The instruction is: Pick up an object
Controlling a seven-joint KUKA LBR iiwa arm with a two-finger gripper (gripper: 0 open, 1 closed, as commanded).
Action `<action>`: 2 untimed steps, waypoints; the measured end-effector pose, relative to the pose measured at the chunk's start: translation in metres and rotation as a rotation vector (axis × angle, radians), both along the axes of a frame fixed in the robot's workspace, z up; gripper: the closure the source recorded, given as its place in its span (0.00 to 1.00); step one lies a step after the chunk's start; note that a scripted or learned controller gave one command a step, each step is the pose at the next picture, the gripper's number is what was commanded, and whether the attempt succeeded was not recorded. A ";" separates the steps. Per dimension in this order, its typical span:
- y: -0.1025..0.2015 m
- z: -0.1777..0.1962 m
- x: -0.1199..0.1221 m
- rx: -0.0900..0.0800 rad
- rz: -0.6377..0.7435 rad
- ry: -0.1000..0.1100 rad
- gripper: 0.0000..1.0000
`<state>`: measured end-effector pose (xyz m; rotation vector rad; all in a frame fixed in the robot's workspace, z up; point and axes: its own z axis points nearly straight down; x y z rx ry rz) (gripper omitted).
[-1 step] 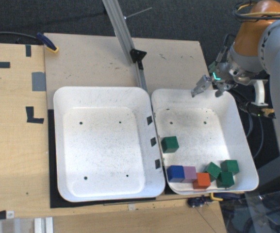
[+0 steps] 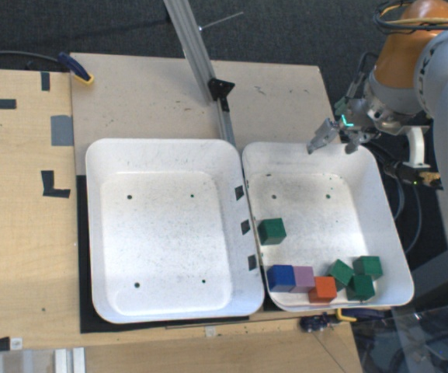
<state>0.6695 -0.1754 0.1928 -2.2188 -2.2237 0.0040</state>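
Observation:
My gripper (image 2: 335,143) hovers over the far rim of the right bin (image 2: 384,200), open, with nothing between its fingers. A green cube (image 2: 271,230) lies alone near the bin's left wall. Along the near edge sit a blue cube (image 2: 281,277), a purple cube (image 2: 303,277) and an orange cube (image 2: 324,288), touching in a row. Three more green cubes (image 2: 360,278) cluster in the near right corner. All the cubes are well below the gripper in the view.
The left bin (image 2: 161,224) adjoins the right bin's left side. A slanted metal rail (image 2: 196,45) runs from the top down to the bins' shared far corner. Cables (image 2: 410,169) hang beside the arm at the right.

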 end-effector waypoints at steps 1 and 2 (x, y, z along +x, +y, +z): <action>-0.001 -0.048 0.007 0.001 0.000 0.004 0.00; -0.003 -0.099 0.006 -0.001 -0.002 0.010 0.00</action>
